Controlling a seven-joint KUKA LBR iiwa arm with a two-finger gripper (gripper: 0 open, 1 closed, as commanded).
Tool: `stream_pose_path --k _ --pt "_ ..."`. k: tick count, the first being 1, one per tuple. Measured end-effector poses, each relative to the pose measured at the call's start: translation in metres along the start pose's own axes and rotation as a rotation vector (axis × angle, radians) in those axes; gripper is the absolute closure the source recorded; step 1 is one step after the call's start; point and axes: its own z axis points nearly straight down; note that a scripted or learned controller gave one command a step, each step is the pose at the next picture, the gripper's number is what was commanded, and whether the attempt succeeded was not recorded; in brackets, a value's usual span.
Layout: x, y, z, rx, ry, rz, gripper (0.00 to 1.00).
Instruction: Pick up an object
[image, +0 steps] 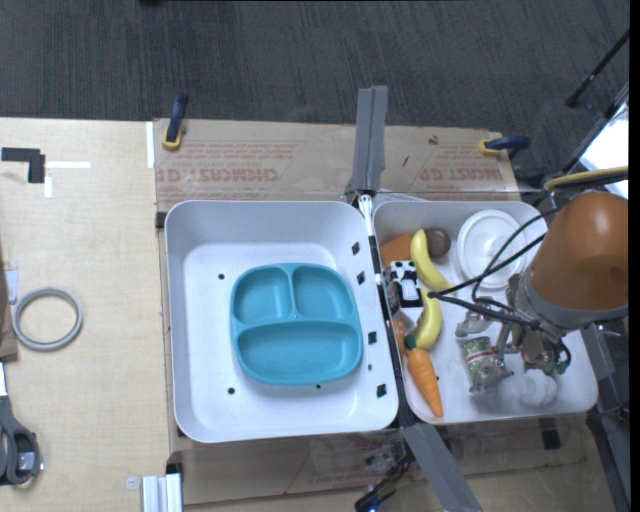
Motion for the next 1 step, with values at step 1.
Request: stream_pose_path --k 1 --pt "-0.0771 0.0485 -0.0094 0.0 -0.004 0.136 0.0"
